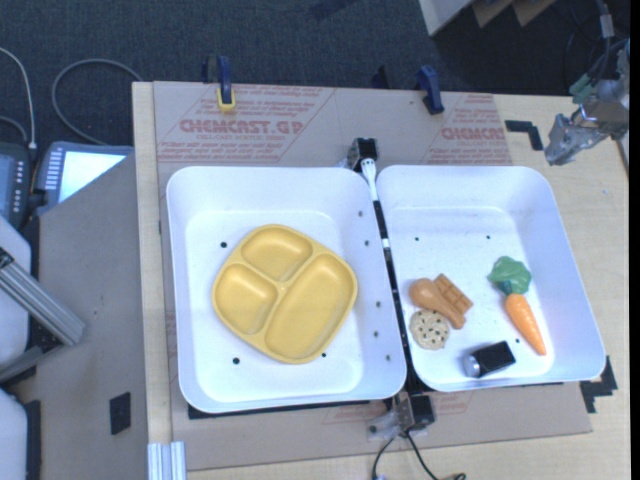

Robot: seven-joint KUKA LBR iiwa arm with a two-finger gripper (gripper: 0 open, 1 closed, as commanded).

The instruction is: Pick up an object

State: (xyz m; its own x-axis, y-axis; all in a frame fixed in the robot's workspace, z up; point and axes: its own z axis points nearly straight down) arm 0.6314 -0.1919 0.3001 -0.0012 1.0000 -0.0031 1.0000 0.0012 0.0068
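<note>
Partly blurred gripper point(562, 140) near right edge, above right bin point(560, 203).

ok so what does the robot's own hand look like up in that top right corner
The hand is a small, pale grey metal piece with a blocky, angular shape, seen beyond the back right corner of the right white bin. Above it sits a greenish-grey fitting, and dark cables run upward from there. It is too blurred to make out any markings.
</note>
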